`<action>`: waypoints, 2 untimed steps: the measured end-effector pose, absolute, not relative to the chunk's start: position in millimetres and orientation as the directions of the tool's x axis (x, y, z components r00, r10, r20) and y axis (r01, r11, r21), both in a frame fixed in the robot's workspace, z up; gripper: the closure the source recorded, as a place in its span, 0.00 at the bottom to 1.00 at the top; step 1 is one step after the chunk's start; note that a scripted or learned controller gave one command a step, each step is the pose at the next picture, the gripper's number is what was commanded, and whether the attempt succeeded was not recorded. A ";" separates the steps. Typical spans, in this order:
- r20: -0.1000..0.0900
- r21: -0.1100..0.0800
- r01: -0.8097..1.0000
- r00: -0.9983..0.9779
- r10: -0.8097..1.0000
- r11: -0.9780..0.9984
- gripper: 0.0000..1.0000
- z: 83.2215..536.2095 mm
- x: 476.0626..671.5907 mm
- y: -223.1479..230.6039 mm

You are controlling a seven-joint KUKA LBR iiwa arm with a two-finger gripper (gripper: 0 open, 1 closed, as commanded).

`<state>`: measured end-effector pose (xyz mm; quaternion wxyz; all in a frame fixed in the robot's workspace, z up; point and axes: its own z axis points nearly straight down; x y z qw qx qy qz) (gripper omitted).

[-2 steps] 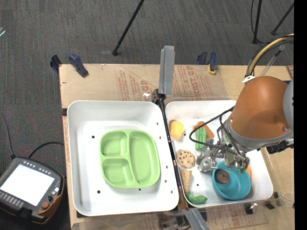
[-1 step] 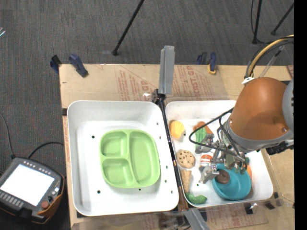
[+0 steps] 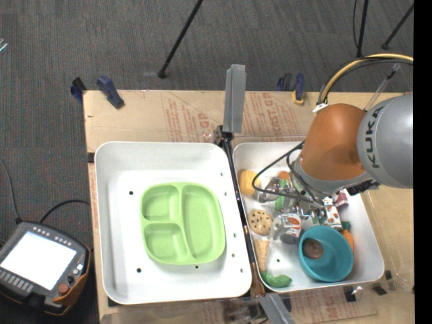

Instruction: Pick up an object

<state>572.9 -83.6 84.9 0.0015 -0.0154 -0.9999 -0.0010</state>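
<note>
1. The left bin (image 3: 115,181) and the right bin (image 3: 370,238) are plain white.
2. The divided plate (image 3: 182,223) is pale lime green all over.
3. The bowl (image 3: 327,253) is teal, with a brown round thing inside.
4. The cookie (image 3: 260,221) is tan with dark specks (chocolate chips, by the look).
5. The cone (image 3: 260,251) is tan.
6. A green toy (image 3: 277,279) lies at the bin's near edge.
7. The arm (image 3: 388,140) is grey with an orange band (image 3: 334,144).
8. The counter (image 3: 155,117) is brown cardboard with red printing.
</note>
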 end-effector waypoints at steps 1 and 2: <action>0.002 0.001 0.007 -1.000 0.007 1.000 0.00 86.9 532.1 -78.2; -0.004 0.001 0.072 -0.997 0.072 0.997 0.00 88.5 624.6 -95.8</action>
